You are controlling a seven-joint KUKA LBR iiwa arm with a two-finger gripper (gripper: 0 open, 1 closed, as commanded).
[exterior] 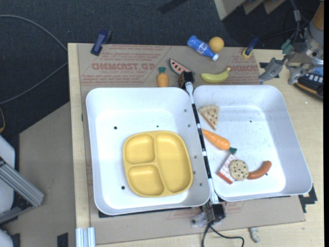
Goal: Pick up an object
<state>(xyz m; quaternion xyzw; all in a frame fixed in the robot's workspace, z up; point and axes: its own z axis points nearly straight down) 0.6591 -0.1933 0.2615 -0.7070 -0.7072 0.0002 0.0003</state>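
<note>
The right bin (288, 138) holds a tan pizza wedge (209, 116), an orange carrot (216, 139), a chocolate-chip cookie (238, 169) lying on a red and white packet (224, 172), and a red sausage (258, 170). My gripper (281, 73) hovers at the far right, just beyond that bin's back right corner. Its two grey fingers stand apart with nothing between them. All of these things lie well to its front left.
A yellow divided plate (157, 163) lies in the left bin (103, 138). Behind the bins on the board sit a banana (215, 76), a watermelon slice (177, 66), a small orange toy (163, 79), a blue bottle (201, 47), an orange (216, 43) and blue clamps (100, 41).
</note>
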